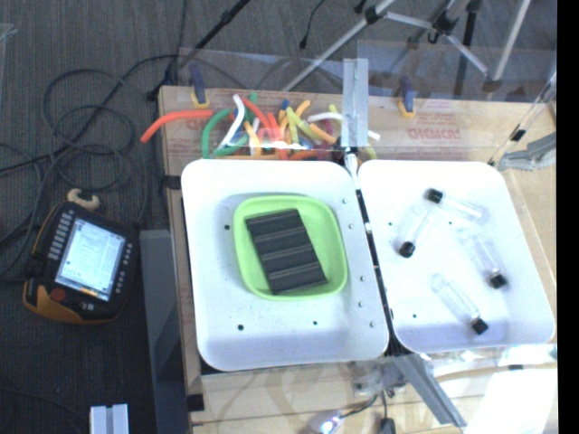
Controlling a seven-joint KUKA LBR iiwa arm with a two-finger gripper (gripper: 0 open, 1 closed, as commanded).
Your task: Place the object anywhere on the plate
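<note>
A lime-green square plate point(335, 242) lies in the middle of the left white bin point(210, 287). A dark grey ribbed block point(285, 251) rests flat on the plate, slightly turned, covering most of its centre. In the right white bin point(529, 310) lie several clear vials with black caps: one near the back point(452, 205), one at the left point(413, 231), one at the right point(485, 262) and one at the front point(458, 303). All lie on their sides, apart from each other.
A tangle of coloured tubes point(262, 129) lies behind the left bin. A clear upright strip point(356, 107) stands at the back between the bins. A teach pendant point(83, 262) lies on the floor at the left, with cables around it.
</note>
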